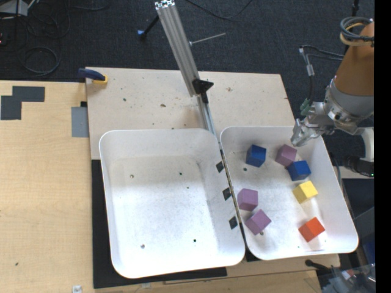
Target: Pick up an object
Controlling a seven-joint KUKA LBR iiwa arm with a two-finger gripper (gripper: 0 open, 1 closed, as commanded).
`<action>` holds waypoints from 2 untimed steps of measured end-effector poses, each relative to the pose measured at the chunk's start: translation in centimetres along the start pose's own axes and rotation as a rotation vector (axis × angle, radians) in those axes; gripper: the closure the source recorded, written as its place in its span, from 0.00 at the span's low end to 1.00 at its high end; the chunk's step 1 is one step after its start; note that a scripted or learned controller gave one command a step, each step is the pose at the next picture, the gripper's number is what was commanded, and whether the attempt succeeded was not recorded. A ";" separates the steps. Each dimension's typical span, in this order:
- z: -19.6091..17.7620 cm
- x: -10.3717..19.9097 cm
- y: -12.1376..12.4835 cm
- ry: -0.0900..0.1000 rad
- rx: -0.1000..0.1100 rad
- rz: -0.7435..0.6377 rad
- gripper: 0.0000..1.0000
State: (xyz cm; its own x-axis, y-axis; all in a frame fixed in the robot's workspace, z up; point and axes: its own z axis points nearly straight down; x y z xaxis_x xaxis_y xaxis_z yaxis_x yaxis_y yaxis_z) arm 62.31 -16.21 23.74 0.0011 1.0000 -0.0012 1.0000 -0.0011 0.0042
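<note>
Several small cubes lie in the right bin: a blue cube, a purple cube, a second blue cube, a yellow cube, two purple cubes near the divider, and an orange-red cube. My gripper hangs over the bin's far right corner, just above and right of the upper purple cube. Nothing is visibly held between its fingers.
The left bin sits beside the right one, with small black clips along the shared rim. A slanted aluminium bar rises behind the bins. A blue-and-yellow clamp lies at the bench's far left corner.
</note>
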 end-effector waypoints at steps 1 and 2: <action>-4.3 -0.1 0.1 0.000 0.001 -0.002 1.00; -3.9 5.9 0.0 0.004 0.007 -0.006 1.00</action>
State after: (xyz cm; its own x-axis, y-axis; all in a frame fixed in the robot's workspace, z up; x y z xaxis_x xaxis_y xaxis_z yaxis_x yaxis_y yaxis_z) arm 62.27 -10.30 27.67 -0.0051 1.0000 0.0027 1.0000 0.0051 -0.0031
